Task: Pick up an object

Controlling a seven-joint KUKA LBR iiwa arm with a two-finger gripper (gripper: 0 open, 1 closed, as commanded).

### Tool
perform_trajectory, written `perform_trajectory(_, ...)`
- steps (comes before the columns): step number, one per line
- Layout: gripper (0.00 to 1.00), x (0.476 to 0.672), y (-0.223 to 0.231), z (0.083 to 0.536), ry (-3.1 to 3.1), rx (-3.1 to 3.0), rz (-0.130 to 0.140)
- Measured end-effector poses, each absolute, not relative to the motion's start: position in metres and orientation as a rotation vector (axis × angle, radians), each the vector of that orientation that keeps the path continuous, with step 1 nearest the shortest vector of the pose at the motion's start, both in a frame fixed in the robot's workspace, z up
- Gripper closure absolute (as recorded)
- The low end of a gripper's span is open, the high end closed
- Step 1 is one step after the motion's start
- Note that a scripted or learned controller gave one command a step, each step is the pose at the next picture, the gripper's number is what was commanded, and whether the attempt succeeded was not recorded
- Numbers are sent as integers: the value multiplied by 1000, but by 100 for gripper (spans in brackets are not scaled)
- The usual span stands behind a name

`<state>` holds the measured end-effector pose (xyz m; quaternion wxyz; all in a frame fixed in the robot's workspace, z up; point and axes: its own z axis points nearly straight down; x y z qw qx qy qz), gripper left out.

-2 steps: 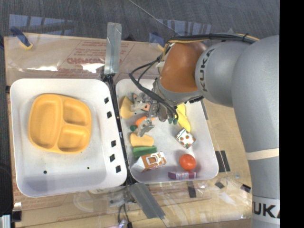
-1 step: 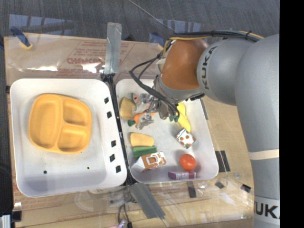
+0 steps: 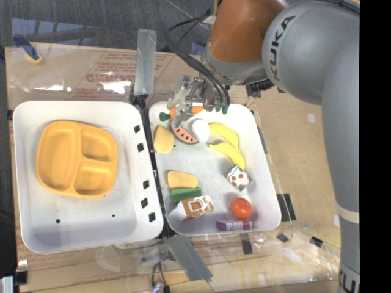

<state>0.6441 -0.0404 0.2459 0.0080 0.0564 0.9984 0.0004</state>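
My gripper (image 3: 194, 100) hangs over the far edge of the right bin (image 3: 264, 163), just above an orange carrot-like piece (image 3: 188, 110) and a watermelon slice (image 3: 185, 133). A white egg (image 3: 199, 127) and a yellow banana (image 3: 227, 144) lie right beside them. Nearer the front lie a yellow wedge (image 3: 182, 179), a green piece (image 3: 185, 193), a small orange-and-white carton (image 3: 197, 207), a red tomato (image 3: 241, 208), a purple box (image 3: 233, 225) and a small patterned carton (image 3: 238, 177). A pale yellow chip (image 3: 164, 139) rests by the left wall.
The left bin (image 3: 24, 163) holds a yellow divided tray (image 3: 76, 157). Grey tape (image 3: 145, 60) runs along the divide between the bins. The arm's big grey body (image 3: 330, 72) fills the right side above the bench.
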Motion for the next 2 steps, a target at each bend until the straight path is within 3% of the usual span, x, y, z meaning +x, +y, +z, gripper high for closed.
perform_trajectory(1, 100, 618, -36, 295, 3111, 387, 0)
perform_trajectory(2, 100, 570, -110, 291, 2905, 1200, -3)
